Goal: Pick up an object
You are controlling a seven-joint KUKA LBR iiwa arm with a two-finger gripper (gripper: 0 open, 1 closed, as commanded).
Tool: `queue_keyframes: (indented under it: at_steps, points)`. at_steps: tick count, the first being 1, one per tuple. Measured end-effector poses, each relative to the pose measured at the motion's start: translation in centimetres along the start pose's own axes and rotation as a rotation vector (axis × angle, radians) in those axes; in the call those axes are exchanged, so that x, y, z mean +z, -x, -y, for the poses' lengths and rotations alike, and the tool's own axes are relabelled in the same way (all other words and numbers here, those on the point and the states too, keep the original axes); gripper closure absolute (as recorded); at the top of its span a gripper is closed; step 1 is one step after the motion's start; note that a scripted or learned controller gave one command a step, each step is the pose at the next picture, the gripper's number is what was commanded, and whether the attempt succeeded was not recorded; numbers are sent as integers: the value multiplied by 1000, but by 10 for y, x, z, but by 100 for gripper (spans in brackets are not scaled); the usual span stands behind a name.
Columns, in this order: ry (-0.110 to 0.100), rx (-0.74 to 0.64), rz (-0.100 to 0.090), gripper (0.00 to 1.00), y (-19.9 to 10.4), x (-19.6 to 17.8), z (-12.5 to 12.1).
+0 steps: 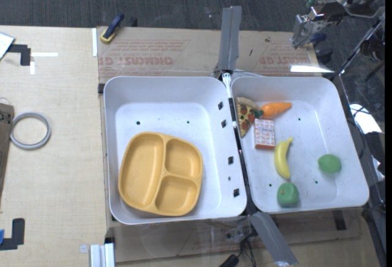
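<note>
Gripper (304, 30) hangs up beyond the right bin (343, 137), fingers apart, gripping nothing. Carrot (275, 109) lies below and slightly left of them, long axis running left-right, nearest pick.

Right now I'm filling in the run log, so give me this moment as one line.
phase: pre-grasp | gripper: above right bin's far edge, nothing held | right bin: pizza slice, carrot, banana | left bin: yellow divided plate
</note>
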State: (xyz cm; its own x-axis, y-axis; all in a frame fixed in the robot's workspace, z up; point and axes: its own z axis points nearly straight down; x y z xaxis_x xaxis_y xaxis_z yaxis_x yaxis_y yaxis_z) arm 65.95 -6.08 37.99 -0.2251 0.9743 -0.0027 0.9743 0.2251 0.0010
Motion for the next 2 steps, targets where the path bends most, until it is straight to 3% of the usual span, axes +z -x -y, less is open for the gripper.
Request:
queue_keyframes:
  at_steps: [1, 2]
  points:
    - [-3, -63, -2, 100, -49, 188, 30]
    - [-3, 210, 0, 100, -1, 42, 23]
